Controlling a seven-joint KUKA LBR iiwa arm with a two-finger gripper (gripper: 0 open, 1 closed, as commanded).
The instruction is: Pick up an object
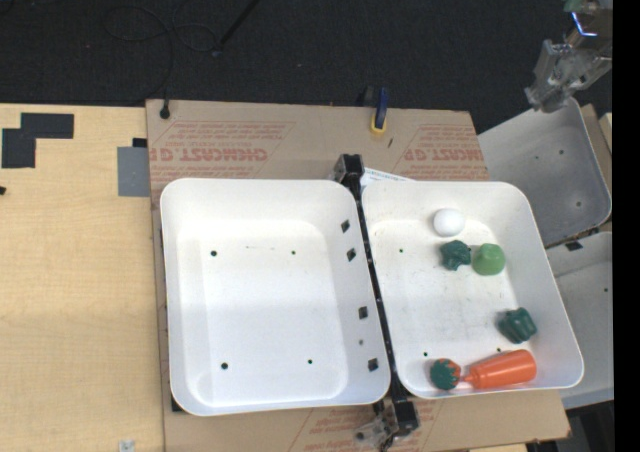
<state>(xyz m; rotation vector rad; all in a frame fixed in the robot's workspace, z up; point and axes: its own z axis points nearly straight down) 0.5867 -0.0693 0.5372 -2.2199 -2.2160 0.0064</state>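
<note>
Lying nearest the camera, an orange carrot toy rested along the front wall of the right bin, its dark green leafy end pointing left. Just behind it, near the right wall, sat a small dark green lump. Farther back, a second dark green piece touched a light green round object, and a white ball lay just beyond them. The left bin stood beside it, both on brown cardboard over the table. Farthest off, at the upper right, the end effector hung well apart from the bins, too blurred to tell whether clenched or released.
</note>
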